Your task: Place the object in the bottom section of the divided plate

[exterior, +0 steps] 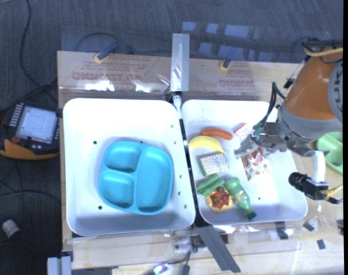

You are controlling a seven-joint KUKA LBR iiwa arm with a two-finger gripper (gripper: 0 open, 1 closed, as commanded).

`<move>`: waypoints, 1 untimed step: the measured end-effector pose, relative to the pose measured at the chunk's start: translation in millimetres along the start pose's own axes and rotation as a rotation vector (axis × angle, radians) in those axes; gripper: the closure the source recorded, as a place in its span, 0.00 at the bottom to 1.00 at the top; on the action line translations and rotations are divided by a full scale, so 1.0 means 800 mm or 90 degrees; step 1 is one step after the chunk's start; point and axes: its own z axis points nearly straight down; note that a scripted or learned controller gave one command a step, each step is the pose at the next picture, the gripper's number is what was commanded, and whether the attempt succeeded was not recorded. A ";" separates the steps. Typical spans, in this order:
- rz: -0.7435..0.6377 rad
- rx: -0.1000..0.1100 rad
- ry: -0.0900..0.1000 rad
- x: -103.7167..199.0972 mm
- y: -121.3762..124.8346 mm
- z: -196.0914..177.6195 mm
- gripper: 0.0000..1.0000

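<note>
A turquoise plastic divided plate point(136, 176), rounded-square with three sections, lies flat in the left white bin, left of the frame's centre. Two small sections sit on its left side, one large section on its right. All three sections hold nothing. The plate is turned slightly, its corners angled against the bin's walls.

The grey arm point(311, 105) with its orange band reaches in from the right, its gripper point(259, 144) pointing down
</note>
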 end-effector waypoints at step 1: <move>-0.052 0.001 0.001 0.133 0.011 -0.011 1.00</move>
